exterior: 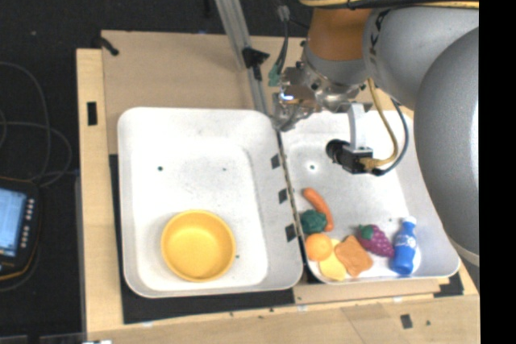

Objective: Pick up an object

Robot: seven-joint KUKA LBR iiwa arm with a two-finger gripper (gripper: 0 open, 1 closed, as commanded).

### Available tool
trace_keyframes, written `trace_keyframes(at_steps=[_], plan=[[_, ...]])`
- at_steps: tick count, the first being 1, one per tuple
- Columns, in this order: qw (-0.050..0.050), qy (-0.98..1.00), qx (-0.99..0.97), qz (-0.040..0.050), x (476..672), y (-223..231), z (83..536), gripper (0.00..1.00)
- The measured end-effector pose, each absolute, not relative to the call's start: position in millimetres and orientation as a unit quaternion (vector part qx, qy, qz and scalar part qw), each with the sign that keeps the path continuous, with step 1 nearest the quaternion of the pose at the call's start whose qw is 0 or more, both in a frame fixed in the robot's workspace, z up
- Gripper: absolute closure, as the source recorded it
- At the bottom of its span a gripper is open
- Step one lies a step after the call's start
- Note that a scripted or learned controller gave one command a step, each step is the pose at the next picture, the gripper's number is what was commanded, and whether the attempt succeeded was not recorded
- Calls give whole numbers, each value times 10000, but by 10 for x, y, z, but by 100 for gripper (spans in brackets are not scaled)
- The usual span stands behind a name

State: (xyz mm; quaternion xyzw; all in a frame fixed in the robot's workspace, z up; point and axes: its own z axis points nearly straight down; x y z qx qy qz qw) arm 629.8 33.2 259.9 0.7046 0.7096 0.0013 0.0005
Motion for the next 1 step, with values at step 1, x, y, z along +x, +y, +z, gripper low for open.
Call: trace_keyframes(at_steps=[1], plan=[[9,7094,7048,12,6512,807,2634,100]])
